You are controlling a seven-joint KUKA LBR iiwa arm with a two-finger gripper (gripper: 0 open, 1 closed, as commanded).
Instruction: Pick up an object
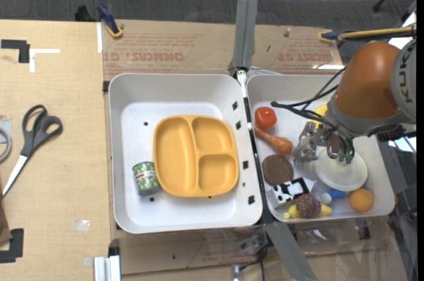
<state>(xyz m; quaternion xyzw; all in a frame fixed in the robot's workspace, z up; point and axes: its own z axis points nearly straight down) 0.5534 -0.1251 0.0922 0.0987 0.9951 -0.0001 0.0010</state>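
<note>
My gripper (323, 148) hangs low in the right bin (265, 84), under the orange wrist band. It sits just above a white round dish (344, 171) and right of a brown round cookie (277, 168). A red tomato (265, 116) and an orange carrot (273, 138) lie to its left. An orange ball (361, 199), a blue piece (334, 194), a black-and-white cow toy (289, 191), a dark berry (308, 205) and a yellow banana (298, 211) lie along the bin's front.
The left bin (126, 160) holds a yellow divided plate (196, 155) and a green can (144, 177) beside it. Scissors (30, 137) lie on the wooden bench at far left. A grey divider bar (244, 34) stands behind the bins.
</note>
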